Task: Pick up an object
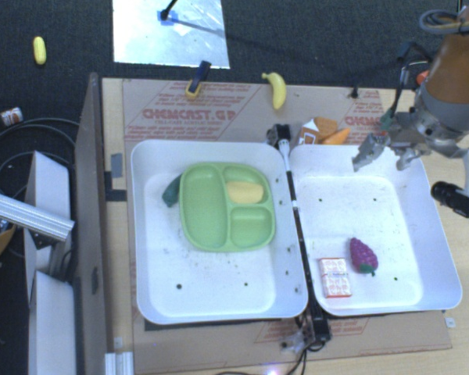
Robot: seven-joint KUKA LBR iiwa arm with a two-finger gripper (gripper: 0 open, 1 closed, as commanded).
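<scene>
Your gripper (384, 153) is hanging spread apart with nothing in it over the right bin's (438, 233) far edge. The grapes (363, 255) and the box (335, 276) are lying near the front of that bin. You are probably dealing with light plastic grapes, bumpy and apt to roll, so pinch across the middle. The board's (242, 100) print is reading "CHEMCAST GP".

Robotics lab bench, grey KUKA arm (453, 76) reaching over two white bins (219, 303) sitting on cardboard sheeting (234, 104), loose cables (19, 151) trailing across dark carpet (31, 6), toy props lying about
</scene>
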